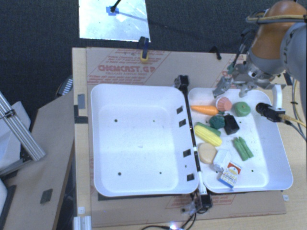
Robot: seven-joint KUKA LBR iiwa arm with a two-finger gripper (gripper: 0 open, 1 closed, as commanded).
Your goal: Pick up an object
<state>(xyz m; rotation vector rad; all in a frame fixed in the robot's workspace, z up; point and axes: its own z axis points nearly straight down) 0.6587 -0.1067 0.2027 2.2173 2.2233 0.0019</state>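
Observation:
The right bin [273,171] holds several small items. An orange carrot [205,110] lies near the bin's back left, with a pink ball [223,103] and a round green piece [242,109] to its right. Below them are a dark green broccoli [217,121], a black block [231,124], a yellow corn cob [207,134], a green pea pod [242,147], a beige disc [207,153] and a small red-and-white carton [229,174]. My gripper [232,91] hangs over the bin's back edge, just above the pink ball, open with nothing between its fingers.
The left bin [139,138] sits beside the right one, with a black divider strip [189,133] between them. A shiny metal sheet [114,13] lies at the back. An aluminium rail [17,128] stands at the far left.

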